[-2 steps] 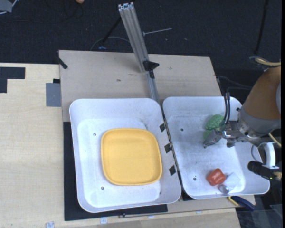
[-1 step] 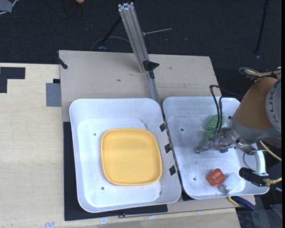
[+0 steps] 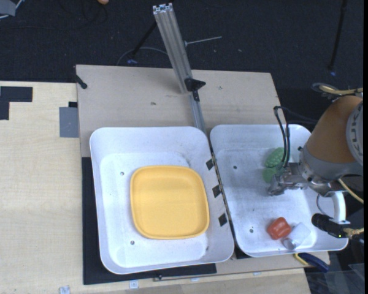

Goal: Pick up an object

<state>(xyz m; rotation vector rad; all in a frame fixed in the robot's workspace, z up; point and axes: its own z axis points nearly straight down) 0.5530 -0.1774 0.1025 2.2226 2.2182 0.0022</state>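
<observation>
While gripper (image 3: 277,187) sits low in right bin (image 3: 245,225) against green object (image 3: 273,159), grip state: cannot tell. Risk: closing beside it, nudging it away. Red object (image 3: 279,228) nearby, untouched.

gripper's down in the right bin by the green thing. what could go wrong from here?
1. The gripper sits at the edge of the green object, not centred over it, so closing may just nudge it away.
2. The green object lies near the right bin back wall, leaving little room to approach.
3. The black cable hangs across the green object and could snag.
</observation>
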